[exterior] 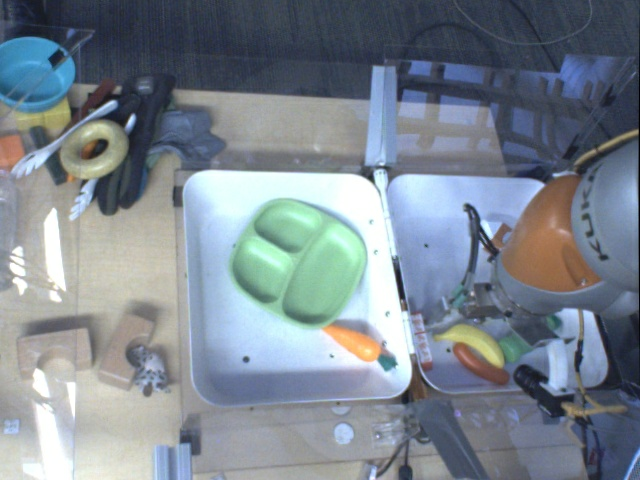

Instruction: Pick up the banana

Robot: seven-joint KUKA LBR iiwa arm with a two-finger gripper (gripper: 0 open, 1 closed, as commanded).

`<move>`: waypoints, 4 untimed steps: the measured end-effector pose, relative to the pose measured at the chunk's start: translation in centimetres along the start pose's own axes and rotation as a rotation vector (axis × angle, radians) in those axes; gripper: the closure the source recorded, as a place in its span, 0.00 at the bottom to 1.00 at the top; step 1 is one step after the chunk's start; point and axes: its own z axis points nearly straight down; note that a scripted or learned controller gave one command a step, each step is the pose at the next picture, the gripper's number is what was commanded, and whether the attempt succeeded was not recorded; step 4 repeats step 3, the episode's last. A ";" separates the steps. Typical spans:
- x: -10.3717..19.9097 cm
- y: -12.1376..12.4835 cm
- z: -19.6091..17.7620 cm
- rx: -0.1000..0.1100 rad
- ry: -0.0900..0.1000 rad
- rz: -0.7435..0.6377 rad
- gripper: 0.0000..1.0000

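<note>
Step in hand, by my reading: the approach. The curved yellow banana (473, 343) lies in the right-hand shallow white bin (430, 238), at its near edge, touching a red elongated item (482, 364) just in front of it and with a small green piece (512, 348) at its right end. You have not yet lifted it — it rests on the bin floor.

The end effector (478, 303) sits just above and behind the banana, low over the bin. Whether it is open or closed, I cannot tell; the orange wrist band (545, 243) and the grey arm body (610, 218) mask most of it. Nothing is visibly gripped.

Arm pose: it enters from the right, wrist bent downward over the bin's right half, with the orange band facing the camera and a dark cable (475, 233) arching off toward the bin's middle.

For the next move you will need to centre over the banana's middle, align the grip across its narrow width, and descend without catching the red item alongside — the two are in contact, so a stray pinch is a risk.

In the left bin (200, 268): a green divided plate (300, 261) and an orange carrot (355, 342), well apart from the work.
</note>
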 end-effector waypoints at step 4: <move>-0.8 -0.1 0.0 0.001 0.002 0.006 0.00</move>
